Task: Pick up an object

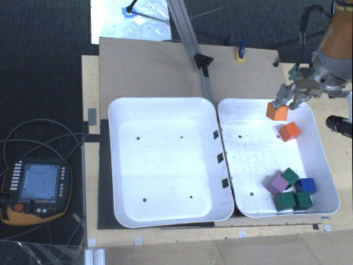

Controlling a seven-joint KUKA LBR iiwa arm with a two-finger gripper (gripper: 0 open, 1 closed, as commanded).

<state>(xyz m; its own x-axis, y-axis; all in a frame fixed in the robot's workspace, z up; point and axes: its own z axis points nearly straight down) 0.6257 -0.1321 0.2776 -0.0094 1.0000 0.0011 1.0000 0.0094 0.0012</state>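
Dark carpet floor (44,65) surrounds the tan worktop (160,70); a bright shiny sheet (118,21) lies upper left, a handheld control pendant (36,189) lower left.

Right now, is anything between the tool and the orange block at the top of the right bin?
No. The tool sits directly over that orange block, with nothing between them.

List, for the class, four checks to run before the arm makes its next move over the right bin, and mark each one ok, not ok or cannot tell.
1. Gripper is over the right bin: ok.
2. Upper orange block sits directly at the fingertips: ok.
3. Block is firmly clamped between the fingers: cannot tell.
4. Second orange block lies apart from the first: ok.
5. Purple, green and blue cluster lies away from the gripper: ok.
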